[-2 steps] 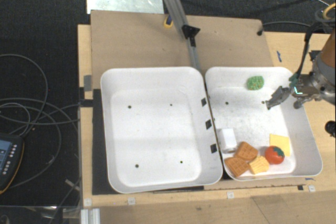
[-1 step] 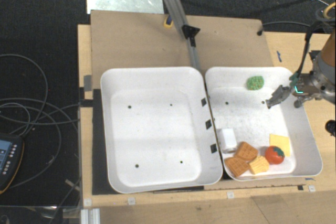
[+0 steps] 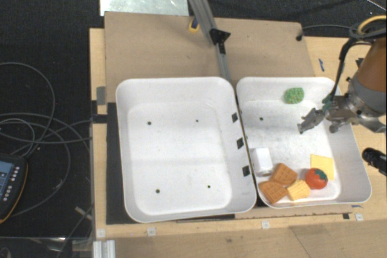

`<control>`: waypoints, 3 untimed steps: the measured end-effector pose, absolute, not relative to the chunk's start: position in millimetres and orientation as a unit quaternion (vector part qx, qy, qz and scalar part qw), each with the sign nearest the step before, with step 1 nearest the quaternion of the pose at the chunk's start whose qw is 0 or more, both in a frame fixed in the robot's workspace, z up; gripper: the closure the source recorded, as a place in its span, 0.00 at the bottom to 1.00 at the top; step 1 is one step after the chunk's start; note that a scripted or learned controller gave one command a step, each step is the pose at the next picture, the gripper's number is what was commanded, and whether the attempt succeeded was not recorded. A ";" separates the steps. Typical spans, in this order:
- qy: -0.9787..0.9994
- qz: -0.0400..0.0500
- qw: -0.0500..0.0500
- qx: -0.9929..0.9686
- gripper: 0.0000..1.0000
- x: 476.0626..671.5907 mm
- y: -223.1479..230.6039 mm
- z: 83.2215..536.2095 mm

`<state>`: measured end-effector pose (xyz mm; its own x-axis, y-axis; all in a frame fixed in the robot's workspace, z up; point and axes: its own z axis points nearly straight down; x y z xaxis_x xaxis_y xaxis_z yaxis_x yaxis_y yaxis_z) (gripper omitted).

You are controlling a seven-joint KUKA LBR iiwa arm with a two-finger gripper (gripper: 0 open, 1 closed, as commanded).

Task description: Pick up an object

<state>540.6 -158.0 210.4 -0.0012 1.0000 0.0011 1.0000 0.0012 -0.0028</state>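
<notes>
**Gripper hovering over the right bin, nothing between its fingers**

Gripper (image 3: 309,121) is reaching in from the right, hanging over bare floor in the middle of the right bin (image 3: 357,190). Its fingers are looking slightly spread, gripping nothing. The candidates are crowding the near end: a white block (image 3: 262,160), two waffle pieces (image 3: 278,183), a small yellow cracker (image 3: 299,190), a tomato (image 3: 316,177) and a cheese wedge (image 3: 322,164), several touching, which is probably making a clean pinch harder. A green round piece (image 3: 294,95) is lying alone at the far end, likely the easier pick. The left bin (image 3: 127,93) is sitting alongside.
</notes>
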 end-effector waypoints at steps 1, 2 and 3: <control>-0.708 0.001 0.002 -0.707 0.00 543.1 -148.0 160.3; -0.708 0.001 0.001 -0.707 0.00 542.7 -147.2 118.6; -0.708 -0.001 -0.001 -0.707 1.00 544.3 -148.0 131.9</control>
<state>544.3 -148.0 131.9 -0.0015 1.0000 -0.0002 1.0000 0.0015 0.0034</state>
